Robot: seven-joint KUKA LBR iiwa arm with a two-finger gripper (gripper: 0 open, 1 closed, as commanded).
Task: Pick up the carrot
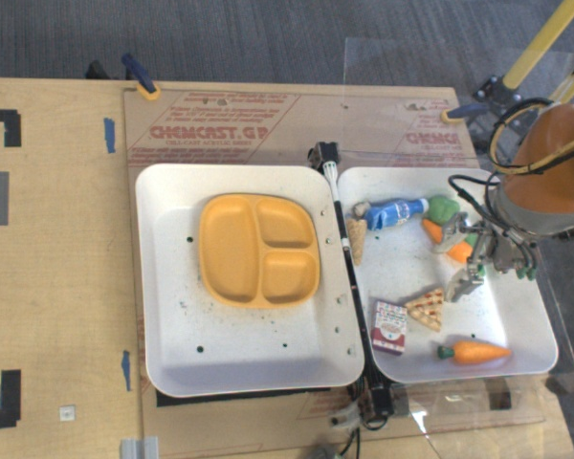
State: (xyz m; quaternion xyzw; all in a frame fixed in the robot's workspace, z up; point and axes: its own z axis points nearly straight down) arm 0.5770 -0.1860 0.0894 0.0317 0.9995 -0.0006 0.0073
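Carrot (474, 353) lying near the front edge of the right bin (531, 299), robot hand (471, 280) above the bin's middle, well apart from it, finger state impossible to tell, pizza slice toy (427, 308) just left of the hand.

pretty even overhead light, soft shadows, white bins (163, 352) a bit washed out, whole frame slightly soft

Arm (555, 175) cut off at right edge; pincer (467, 285) fingers indistinct
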